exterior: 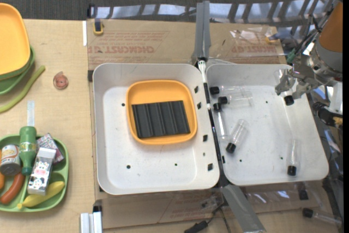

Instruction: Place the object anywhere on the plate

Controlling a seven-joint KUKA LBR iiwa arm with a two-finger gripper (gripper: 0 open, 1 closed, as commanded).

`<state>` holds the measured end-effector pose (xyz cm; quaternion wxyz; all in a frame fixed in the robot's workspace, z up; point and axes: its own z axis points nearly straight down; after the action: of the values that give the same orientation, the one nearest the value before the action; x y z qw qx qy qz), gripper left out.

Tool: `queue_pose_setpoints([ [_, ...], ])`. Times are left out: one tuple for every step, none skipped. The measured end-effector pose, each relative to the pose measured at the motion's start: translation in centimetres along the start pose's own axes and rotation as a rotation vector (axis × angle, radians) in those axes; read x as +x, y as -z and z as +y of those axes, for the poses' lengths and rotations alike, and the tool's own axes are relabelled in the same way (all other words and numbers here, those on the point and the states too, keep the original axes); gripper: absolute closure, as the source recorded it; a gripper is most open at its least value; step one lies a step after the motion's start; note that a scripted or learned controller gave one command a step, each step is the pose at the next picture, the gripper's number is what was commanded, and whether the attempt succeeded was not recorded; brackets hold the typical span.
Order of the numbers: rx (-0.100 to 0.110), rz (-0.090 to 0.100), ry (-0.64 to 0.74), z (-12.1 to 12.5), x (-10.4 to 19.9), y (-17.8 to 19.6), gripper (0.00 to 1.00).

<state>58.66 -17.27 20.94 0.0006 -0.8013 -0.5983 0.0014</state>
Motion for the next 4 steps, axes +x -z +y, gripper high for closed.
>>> queue_pose_setpoints([
  [-0.003,-0.001,0.209,6.6,-1.5,5.0,1.0],
  [-0.005,-0.002,0.379,8.2,-2.2,6.5,1.0],
  [-0.004,-0.002,0.567,8.4,-2.7,14.3,1.0],
  [-0.005,-0.002,0.784,8.4,-2.7,21.7,1.0],
])
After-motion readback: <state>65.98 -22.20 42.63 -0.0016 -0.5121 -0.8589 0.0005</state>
